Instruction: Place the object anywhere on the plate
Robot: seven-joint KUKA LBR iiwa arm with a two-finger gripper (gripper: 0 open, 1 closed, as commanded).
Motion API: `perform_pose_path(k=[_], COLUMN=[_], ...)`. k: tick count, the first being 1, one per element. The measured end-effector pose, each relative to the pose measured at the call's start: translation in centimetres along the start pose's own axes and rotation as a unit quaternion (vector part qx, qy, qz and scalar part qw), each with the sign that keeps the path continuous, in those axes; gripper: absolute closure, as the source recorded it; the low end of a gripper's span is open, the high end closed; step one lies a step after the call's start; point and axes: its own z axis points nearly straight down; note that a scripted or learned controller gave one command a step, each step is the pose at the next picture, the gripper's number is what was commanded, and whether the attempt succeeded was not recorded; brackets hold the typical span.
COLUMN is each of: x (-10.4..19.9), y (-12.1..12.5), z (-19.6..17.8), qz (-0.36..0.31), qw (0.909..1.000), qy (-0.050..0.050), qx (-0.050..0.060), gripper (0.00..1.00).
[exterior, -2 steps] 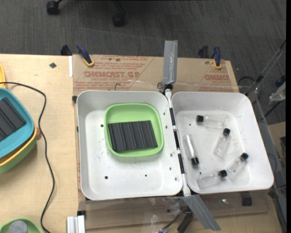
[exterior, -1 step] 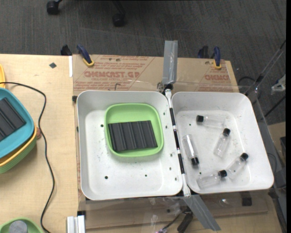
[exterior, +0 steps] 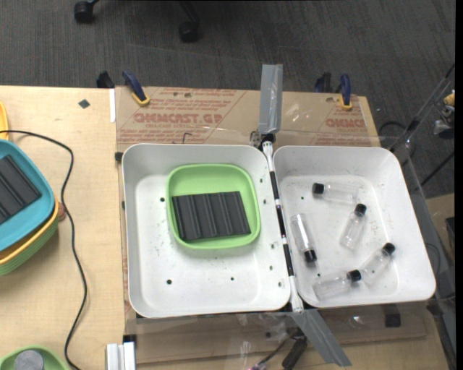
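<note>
Grey carpet surrounds a wooden bench (exterior: 79, 238) bearing two white bins; the left bin (exterior: 145, 282) holds a green plate (exterior: 211, 178) with a dark ribbed insert (exterior: 211, 215); the right bin (exterior: 409, 217), at three o'clock from the plate, holds five clear black-capped vials (exterior: 302, 237), scattered apart; gripper state I cannot tell.

Grey carpet floor (exterior: 217, 43), chair casters (exterior: 85, 10), pale wooden bench (exterior: 79, 217)

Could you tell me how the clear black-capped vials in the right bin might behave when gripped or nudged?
The clear black-capped vials lie on their sides in the right white bin, so a nudge would probably roll them. Their smooth, see-through walls look slippery and possibly brittle. Being small and apparently unfilled, they are likely light.
</note>
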Motion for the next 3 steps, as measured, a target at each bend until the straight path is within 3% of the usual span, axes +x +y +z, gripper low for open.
perform_pose_path(k=[1, 2, 3], x=[2.2, 5.3, 5.8], y=[0.7, 1.7, 1.8], z=[1.4, -7.4, -0.4], qz=[0.055, 0.055, 0.057], qw=[0.9985, 0.9985, 0.9984], qy=[0.000, 0.000, 0.000], qx=[0.000, 0.000, 0.001], gripper=[0.00, 0.00, 0.00])
